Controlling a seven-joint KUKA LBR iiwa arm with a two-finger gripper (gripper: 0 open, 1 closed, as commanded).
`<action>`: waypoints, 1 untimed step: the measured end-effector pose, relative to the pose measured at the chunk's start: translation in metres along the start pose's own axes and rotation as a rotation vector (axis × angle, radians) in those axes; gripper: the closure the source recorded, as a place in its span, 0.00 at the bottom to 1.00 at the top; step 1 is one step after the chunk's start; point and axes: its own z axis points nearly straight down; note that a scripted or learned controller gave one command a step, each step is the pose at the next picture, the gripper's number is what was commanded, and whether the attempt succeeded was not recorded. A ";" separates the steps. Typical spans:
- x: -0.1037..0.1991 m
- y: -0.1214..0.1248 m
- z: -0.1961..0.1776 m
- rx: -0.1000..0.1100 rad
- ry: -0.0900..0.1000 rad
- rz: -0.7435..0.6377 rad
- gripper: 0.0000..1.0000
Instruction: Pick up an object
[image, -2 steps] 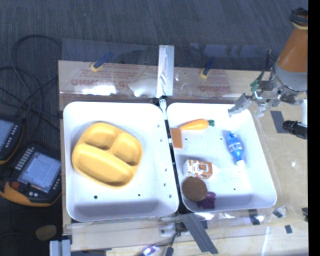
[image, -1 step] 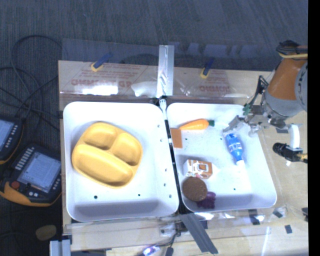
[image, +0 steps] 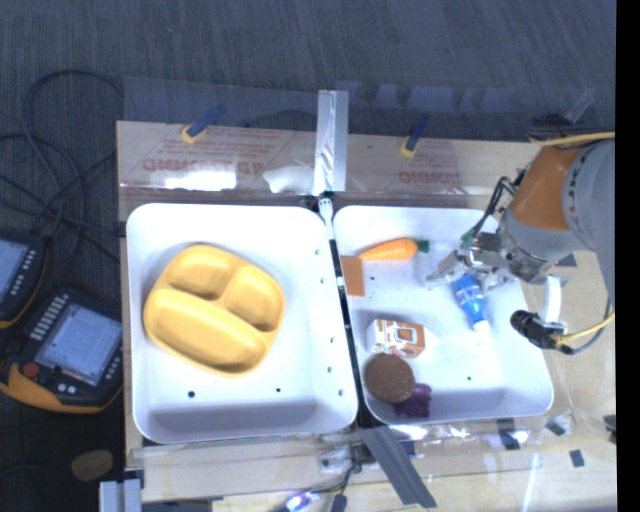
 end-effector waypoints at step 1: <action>-0.002 -0.001 -0.007 0.003 -0.004 0.000 1.00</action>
